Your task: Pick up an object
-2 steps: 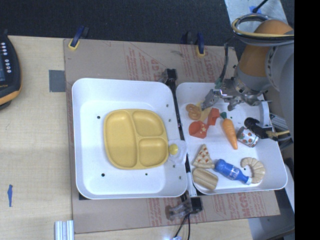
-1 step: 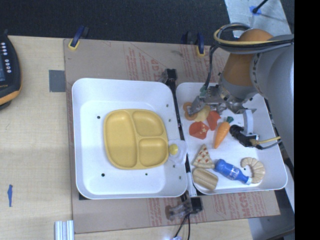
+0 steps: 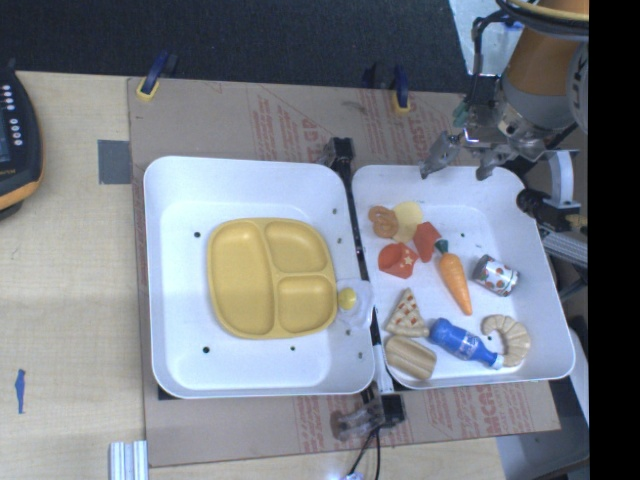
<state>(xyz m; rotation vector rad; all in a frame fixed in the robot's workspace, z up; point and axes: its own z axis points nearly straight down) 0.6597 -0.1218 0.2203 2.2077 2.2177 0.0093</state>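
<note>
White bins: two; yellow tray: one; toy foods: ten; end effector spread wide, holding nothing.

gripper open, empty, above far rim of right bin | right bin: carrot, can, blue bottle, pizza slice, croissant | left bin: yellow divided plate
</note>
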